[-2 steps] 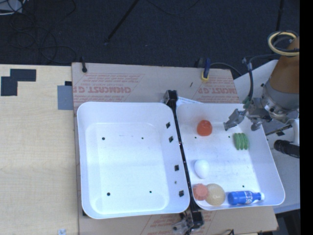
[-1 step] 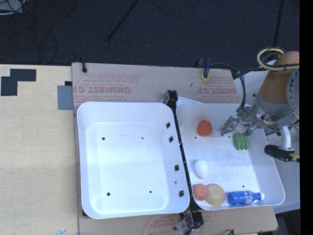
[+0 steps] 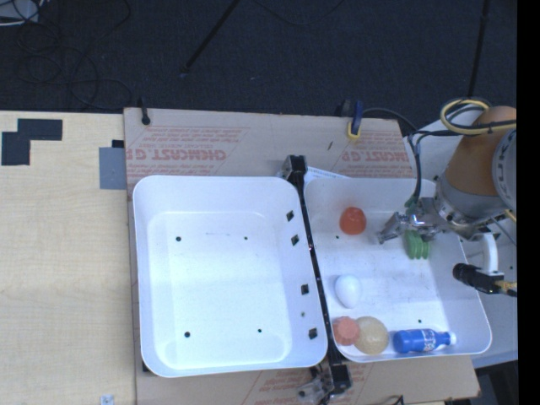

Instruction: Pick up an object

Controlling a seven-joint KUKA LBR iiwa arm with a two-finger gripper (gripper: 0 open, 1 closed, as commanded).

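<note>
Apparently the claw hangs low over the right bin with fingers spread apart and clamping nothing, poised for a grab because the green object lies just beneath and beside it.

the left bin lies open from wall to wall. in the right bin, a red ball and green object crowd the far part; white egg, two round pieces and blue bottle line the near wall, with bare floor between.
</note>
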